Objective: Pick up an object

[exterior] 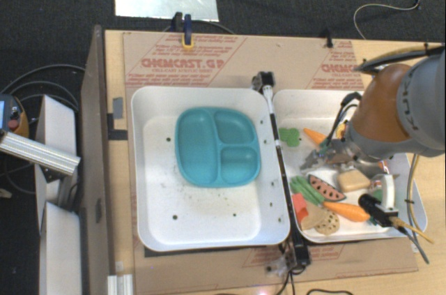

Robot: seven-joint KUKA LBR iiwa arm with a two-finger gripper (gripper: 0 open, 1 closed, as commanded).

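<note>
Camera view: our gripper (317, 160) hangs over toy food in the right bin (401, 227); its grip we cannot tell; we should centre above the watermelon slice (325, 187) before descending.

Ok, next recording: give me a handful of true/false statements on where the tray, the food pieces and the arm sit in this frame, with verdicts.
1. The teal divided plate lies in the left bin. True.
2. The watermelon slice lies on the plate. False: it lies in the right bin, among the other food pieces.
3. The arm hangs over the right bin, its gripper low among the pieces. True.
4. A carrot lies near the right bin's front edge. True.
5. The two bins stand far apart. False: they sit side by side, rims meeting.
</note>
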